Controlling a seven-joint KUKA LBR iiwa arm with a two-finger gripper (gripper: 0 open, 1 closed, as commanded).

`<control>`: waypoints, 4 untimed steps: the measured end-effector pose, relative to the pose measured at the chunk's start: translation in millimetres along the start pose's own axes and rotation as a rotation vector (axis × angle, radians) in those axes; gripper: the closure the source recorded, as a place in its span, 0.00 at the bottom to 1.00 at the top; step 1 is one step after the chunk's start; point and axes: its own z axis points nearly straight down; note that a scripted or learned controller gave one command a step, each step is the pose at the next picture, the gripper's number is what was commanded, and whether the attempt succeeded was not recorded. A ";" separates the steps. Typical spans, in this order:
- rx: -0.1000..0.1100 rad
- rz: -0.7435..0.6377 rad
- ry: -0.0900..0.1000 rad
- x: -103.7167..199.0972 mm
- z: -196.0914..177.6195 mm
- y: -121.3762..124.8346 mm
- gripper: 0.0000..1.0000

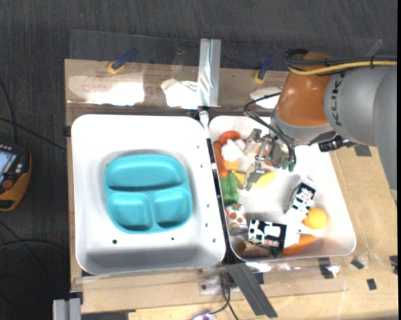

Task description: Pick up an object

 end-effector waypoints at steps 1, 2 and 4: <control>0.002 0.136 0.004 87.6 -1.5 -67.4 0.00; 0.003 0.301 0.004 -0.7 -0.1 6.4 0.00; 0.003 0.368 -0.006 87.9 -2.5 -7.9 0.00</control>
